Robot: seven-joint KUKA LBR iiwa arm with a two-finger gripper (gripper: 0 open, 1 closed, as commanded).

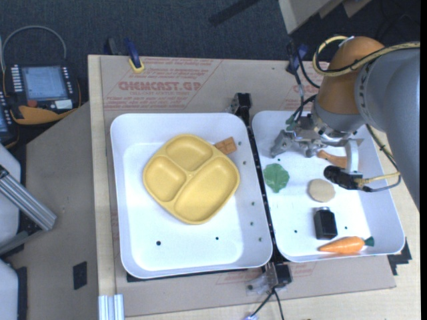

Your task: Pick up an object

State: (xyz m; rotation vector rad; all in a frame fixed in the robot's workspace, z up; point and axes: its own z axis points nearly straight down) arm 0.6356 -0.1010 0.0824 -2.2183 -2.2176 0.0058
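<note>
My gripper (298, 143) hangs over the far part of the right bin (380, 205), below the orange wrist band. A green broccoli piece (275, 177) lies just in front of it, to its left. A small orange piece (331, 157) shows right beside the gripper, partly hidden by it. Further forward lie a beige round piece (321, 191), a black block (325, 223) and a carrot (343, 245) near the bin's front rim. I see nothing held in the gripper.
The left bin (133, 232) holds a yellow divided plate (191, 177) with a small brown piece (225, 145) at its far right edge. A black cable (360, 179) loops from the arm over the right bin. The arm's bulk covers the right bin's far right corner.
</note>
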